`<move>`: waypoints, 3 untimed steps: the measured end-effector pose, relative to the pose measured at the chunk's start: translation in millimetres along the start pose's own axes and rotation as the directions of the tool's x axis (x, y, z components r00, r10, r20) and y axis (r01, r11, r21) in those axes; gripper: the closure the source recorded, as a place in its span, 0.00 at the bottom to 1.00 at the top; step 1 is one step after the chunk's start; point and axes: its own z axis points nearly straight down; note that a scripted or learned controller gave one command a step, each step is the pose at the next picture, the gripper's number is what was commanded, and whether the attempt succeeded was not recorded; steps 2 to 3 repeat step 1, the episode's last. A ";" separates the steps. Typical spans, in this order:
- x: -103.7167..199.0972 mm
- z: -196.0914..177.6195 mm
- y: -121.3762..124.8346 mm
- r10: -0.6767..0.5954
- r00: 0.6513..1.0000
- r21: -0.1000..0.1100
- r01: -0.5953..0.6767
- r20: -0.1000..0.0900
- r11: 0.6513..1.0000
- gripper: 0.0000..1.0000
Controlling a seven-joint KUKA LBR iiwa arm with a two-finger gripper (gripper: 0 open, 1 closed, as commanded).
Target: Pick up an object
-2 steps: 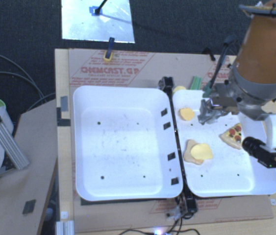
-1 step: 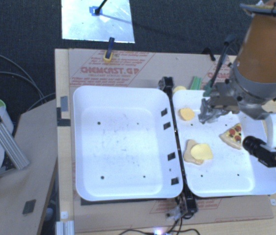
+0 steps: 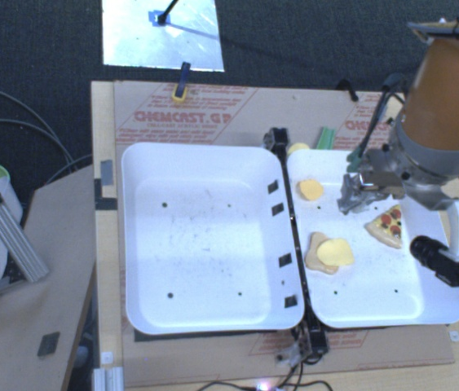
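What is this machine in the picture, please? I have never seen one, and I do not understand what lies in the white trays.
It is a robot arm, grey with an orange band, reaching in from the right. One fixed camera looks down at a slant on a bench bearing two shallow white plastic bins. At the arm's end is a two-finger metal gripper, low over the right bin. That bin contains small toy foods: a round yellow piece, a pizza slice with red dots, and a tan slice topped with a yellow piece. I see nothing between the gripper's fingers. The left bin lies beside it.
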 end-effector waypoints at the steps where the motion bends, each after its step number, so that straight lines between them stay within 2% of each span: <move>1: 67.3 -31.8 -0.2 -0.011 1.000 -0.004 0.011 -0.003 1.000 1.00; 3: 67.3 -31.8 -0.2 -0.011 1.000 -0.004 0.011 -0.003 1.000 1.00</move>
